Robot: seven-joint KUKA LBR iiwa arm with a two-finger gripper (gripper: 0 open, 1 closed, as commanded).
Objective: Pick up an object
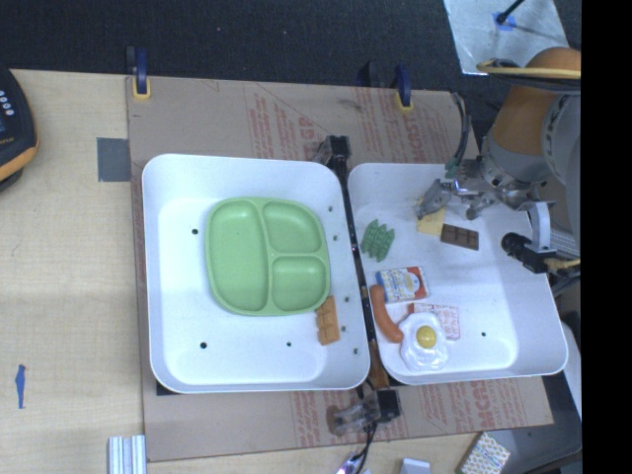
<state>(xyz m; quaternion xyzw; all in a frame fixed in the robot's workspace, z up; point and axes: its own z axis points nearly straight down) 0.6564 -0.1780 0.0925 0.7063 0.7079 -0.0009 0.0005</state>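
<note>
Camera view: claw (434, 203), aperture unclear, seemingly just above yellow wedge (431, 225) beside chocolate bar (459, 236)

blue clamps (139, 70) on cardboard sheet (247, 121), black device (12, 121) at left

A pale wood surface (69, 294) carries a brown cardboard sheet (247, 117) across the frame's centre, with two shallow white bins side by side on it: the left bin (173, 349) and the right bin (513, 349). Blue clamps (139, 71) pin the sheet's upper edge.
</note>
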